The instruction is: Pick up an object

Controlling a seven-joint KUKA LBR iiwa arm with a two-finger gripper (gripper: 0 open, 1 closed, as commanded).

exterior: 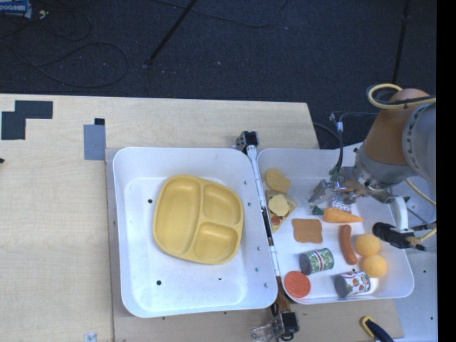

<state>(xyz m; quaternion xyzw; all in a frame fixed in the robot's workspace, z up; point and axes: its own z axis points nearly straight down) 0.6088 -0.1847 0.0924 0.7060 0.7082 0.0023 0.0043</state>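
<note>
Gripper (329, 191) low in the right bin (324, 157), near its far wall, metal fingers pointing toward the bin's middle; spread or closed impossible to tell from this slant, and nothing seen between them; grey arm (399, 137) entering from the right above the bin's far right corner. Carrot (343, 216) lying just beside the gripper, on the near side, orange and roughly level across the bin; likeliest target, judged by closeness alone. Looks like the approach step, with no grasp yet shown; next move calls for centring over one item, descending squarely and closing across its narrow width. Toast slice (307, 230) just near of the carrot; sausage (347, 245) close by the carrot's right end, so little spare room on that side; two oranges (369, 245) farther right by the rim. Green can (317, 261), red disc (297, 284) and a small carton (354, 283) along the near wall; sandwich pieces (278, 205) against the divider side. Left bin (128, 191) carrying a yellow divided tray (198, 219); pale wooden surface (50, 212) open to the left; best free room for lifting straight up, away from the bin walls.
</note>
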